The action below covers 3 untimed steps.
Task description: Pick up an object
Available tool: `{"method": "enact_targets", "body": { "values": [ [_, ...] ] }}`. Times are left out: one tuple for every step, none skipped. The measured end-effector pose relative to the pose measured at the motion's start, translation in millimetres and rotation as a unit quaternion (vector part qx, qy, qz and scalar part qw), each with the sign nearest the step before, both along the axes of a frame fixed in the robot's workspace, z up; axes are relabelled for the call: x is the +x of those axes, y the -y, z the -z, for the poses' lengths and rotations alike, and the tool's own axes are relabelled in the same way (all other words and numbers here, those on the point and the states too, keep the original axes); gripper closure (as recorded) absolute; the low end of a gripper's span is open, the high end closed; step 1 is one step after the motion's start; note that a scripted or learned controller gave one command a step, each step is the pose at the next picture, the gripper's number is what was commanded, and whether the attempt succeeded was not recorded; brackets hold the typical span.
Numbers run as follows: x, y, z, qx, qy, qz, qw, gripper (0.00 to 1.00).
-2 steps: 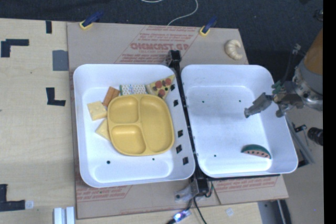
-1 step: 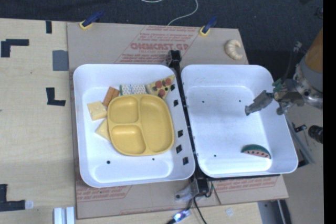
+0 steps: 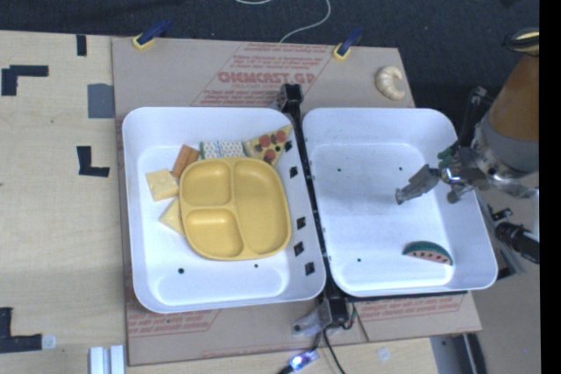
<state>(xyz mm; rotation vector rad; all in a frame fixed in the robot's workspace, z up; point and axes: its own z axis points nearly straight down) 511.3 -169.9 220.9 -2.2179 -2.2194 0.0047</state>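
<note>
From the overhead camera I see the two white bins side by side on the cardboard sheet. The left bin (image 3: 145,276) holds a yellow divided plate (image 3: 235,208) in its middle, with a few flat toy food pieces tucked along the plate's upper and left edges: a tan cracker square (image 3: 161,184), a brown strip (image 3: 185,158) and a slice of toy pizza (image 3: 272,141).

The right bin (image 3: 368,271) has a watermelon slice toy (image 3: 428,254) lying flat near its lower right corner.

My arm (image 3: 513,123) reaches in from the right over the right bin's right rim. The gripper (image 3: 429,184) hangs above the bin floor toward its right side, one dark finger (image 3: 414,187) pointing left and down. I cannot tell how far the claw is spread from this angle. Nothing sits between its fingers. The watermelon slice toy lies below the gripper in the picture, apart from it.

A pale shell-like piece (image 3: 392,82) rests on the cardboard above the right bin.
</note>
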Motion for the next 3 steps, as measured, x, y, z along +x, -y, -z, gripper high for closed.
{"method": "enact_targets", "body": {
  "values": [
    [-11.2, 0.0, 51.4, 0.0005, -0.001, 0.000, 1.0000, 0.00],
    [-8.7, -6.2, 97.3, 0.0007, -0.001, 0.000, 1.0000, 0.00],
    [-9.1, -7.1, 138.5, -0.0006, 0.001, 0.000, 1.0000, 0.00]
  ]
}}
